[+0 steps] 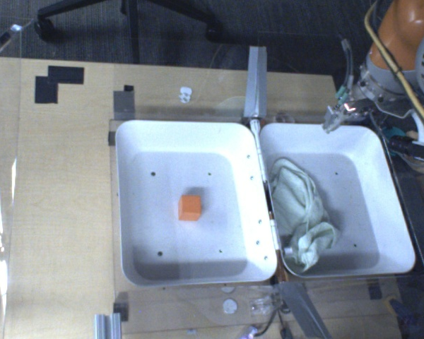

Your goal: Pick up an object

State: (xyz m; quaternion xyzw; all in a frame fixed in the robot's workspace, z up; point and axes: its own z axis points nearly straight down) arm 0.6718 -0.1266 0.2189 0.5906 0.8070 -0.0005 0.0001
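Two white bins sit side by side on the table [63, 189]. Left bin [127, 210]: one orange cube [190, 207] lies just left of centre on the floor, clear of all walls. Right bin [381, 189]: a pale crumpled cloth [300, 214] lies against the 9 o'clock wall, reaching toward 6 o'clock. The arm [403, 34] stands at 1 o'clock; its jaws [337, 116] hang over the right bin's 11 o'clock rim, and whether they are spread or pressed together cannot be told.
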